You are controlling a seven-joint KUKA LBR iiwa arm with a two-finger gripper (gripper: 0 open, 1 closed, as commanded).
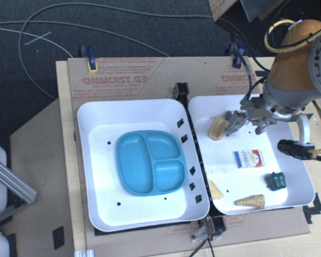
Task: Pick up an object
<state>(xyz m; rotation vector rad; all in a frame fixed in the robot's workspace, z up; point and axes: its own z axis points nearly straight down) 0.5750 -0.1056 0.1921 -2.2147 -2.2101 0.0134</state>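
Grey arm point(294, 64) bent over right bin point(298, 198), tool point(246, 123) low — beside tan object point(217, 128)

gripper point(246, 123) over right bin point(298, 198), blue tray point(150, 162) in left bin point(100, 198)

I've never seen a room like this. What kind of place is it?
Probably a robot lab or test bench. A robot arm reaches over two white bins, loose cables lie on the floor, and clamps hold the board down.
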